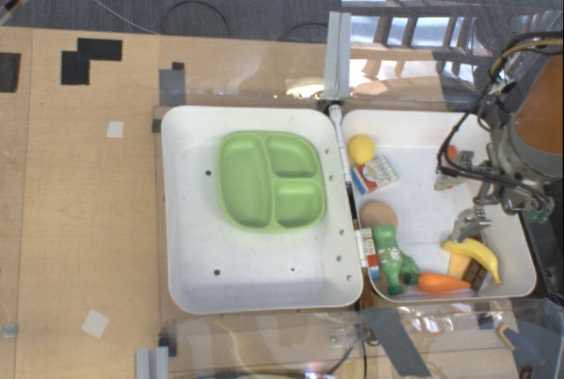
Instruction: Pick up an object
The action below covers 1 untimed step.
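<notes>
The right bin (414, 139) holds several small objects. A yellow ball (360, 148) lies at its far left, with a red, white and blue packet (374, 174) just below it. Lower down sit a brown egg-shaped object (378, 214), a green toy (391, 256) and an orange carrot (443, 283). A yellow banana (477, 252) and a yellow wedge (459, 264) lie in the front right corner. My gripper (471, 223) hangs over the right side of this bin, just above the banana. Nothing shows in its grasp.
The left bin (189, 192) carries a green divided plate (270, 180). The arm's grey body and cables (520, 139) stand over the right bin's right edge. A metal frame (405, 29) rises behind the bins. Bare bench (79, 192) lies to the left.
</notes>
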Motion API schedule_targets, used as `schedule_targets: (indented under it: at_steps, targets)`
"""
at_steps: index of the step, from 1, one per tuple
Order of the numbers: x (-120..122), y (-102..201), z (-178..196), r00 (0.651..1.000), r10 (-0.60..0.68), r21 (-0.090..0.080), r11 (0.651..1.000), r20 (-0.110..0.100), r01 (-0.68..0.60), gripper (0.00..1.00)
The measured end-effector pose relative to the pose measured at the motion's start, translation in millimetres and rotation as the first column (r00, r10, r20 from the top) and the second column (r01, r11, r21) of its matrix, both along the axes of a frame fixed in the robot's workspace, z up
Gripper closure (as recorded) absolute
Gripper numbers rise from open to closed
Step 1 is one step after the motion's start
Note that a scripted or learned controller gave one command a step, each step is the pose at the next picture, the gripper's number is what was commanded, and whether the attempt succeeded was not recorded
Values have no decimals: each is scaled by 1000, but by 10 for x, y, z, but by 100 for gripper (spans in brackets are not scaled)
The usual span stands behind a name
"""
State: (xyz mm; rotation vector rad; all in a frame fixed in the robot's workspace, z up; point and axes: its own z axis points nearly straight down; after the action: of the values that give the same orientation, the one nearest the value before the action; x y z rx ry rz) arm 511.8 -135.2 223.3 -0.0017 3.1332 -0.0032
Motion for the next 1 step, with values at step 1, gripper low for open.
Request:
schedule_targets:
  at_steps: [1]
  targets:
    - [211, -608, -1191, 1000, 0, 3, 1000, -10, 0, 0]
